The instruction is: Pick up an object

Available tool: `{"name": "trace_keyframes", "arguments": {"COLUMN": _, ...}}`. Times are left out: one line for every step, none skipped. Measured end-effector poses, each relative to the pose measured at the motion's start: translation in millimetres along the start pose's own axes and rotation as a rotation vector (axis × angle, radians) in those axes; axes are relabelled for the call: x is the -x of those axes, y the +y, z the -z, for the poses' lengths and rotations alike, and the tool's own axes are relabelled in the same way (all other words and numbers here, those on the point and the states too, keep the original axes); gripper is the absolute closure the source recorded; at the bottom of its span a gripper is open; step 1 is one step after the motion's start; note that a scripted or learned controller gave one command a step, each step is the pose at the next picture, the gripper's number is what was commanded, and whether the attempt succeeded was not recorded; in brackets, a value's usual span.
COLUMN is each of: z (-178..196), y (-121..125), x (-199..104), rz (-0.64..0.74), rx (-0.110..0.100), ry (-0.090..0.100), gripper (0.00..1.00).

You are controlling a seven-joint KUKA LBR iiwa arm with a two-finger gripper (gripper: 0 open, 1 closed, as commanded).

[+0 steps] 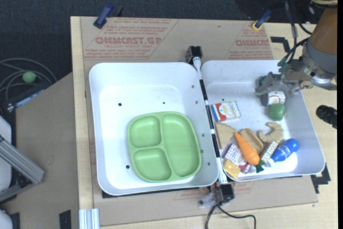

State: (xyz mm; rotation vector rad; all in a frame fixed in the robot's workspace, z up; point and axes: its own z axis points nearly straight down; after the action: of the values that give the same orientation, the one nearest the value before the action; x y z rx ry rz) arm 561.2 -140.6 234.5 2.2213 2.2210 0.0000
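Observation:
My gripper [275,93] hangs over the upper right part of the right bin [308,131]. Directly under it are a small white and red item [276,98] and a green ball [276,111]; whether either one is gripped is unclear. Lower in the same bin lie an orange carrot [247,149], a blue bottle [284,149], a tan curved piece [273,131] and a small red, white and blue carton [225,110].
The left bin [107,94] holds a green divided plate [162,146]. A black divider [203,99] runs between the bins. The arm's orange band [326,35] rises at the right edge. Cables lie off the bench at left.

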Motion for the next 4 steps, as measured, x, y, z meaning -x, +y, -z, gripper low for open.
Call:
{"name": "trace_keyframes", "arguments": {"z": -87.6, "y": -80.9, "x": -16.5, "rz": -0.001, "rx": -0.004, "ry": 0.001, "gripper": 0.00}}
{"name": "trace_keyframes", "arguments": {"z": -147.2, "y": -79.9, "x": -44.0, "rz": 0.001, "rx": 0.005, "ry": 0.001, "gripper": 0.00}}
{"name": "trace_keyframes", "arguments": {"z": -146.8, "y": -79.4, "x": -3.2, "rz": 0.000, "rx": 0.008, "ry": -0.001, "gripper": 0.00}}
{"name": "trace_keyframes", "arguments": {"z": -84.9, "y": -14.2, "x": 70.1, "rz": -0.001, "rx": 0.003, "ry": -0.002, "gripper": 0.00}}
